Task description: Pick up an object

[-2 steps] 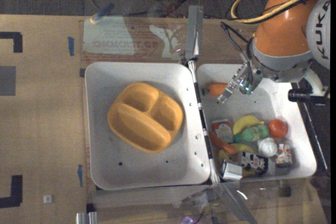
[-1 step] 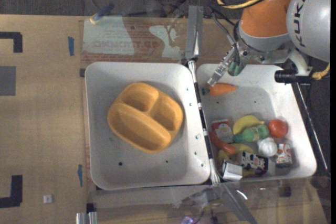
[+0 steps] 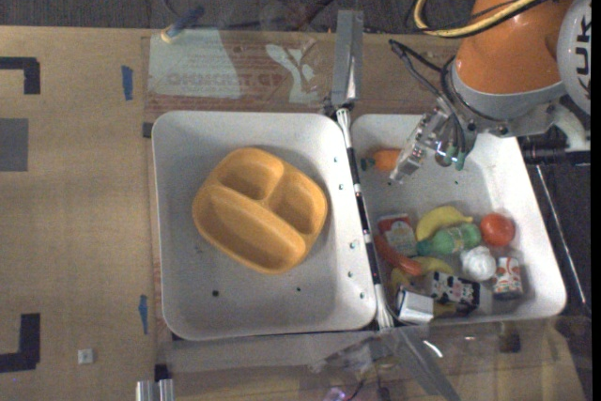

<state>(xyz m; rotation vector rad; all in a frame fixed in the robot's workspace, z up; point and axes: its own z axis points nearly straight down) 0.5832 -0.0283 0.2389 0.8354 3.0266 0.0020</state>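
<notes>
The arm (image 3: 521,23) reaches in from the right & hangs over the back of the right bin (image 3: 535,202), gripper (image 3: 413,160) tilted down toward the bin's rear-left corner. Whether it's open or shut can't be told; nothing is seen held in it. Nearest candidate is the carrot (image 3: 383,161), lying just left of the gripper & near the divider (image 3: 362,211) between bins. The rest is piled at the bin's front: banana (image 3: 443,221), tomato (image 3: 498,229), a green toy (image 3: 441,244), a white ball (image 3: 477,264), small can (image 3: 508,277), a red-white packet (image 3: 398,233) & a black-white carton (image 3: 449,292), most touching each other. Left bin (image 3: 178,277) holds a yellow tray (image 3: 260,208), well apart from the arm. Judgement: the pick isn't made yet; the carrot looks like the easiest grab since it sits alone. To do it well, come down square over its middle, straddle its short axis & close only once low enough. Risk: the carrot is near the divider & back wall, so one side has little room & a finger could catch the rim. The bare floor in the bin's middle, betw. carrot & pile, gives the most room to approach & lift. Going for the pile is harder, as neighbours would get nudged.
</notes>
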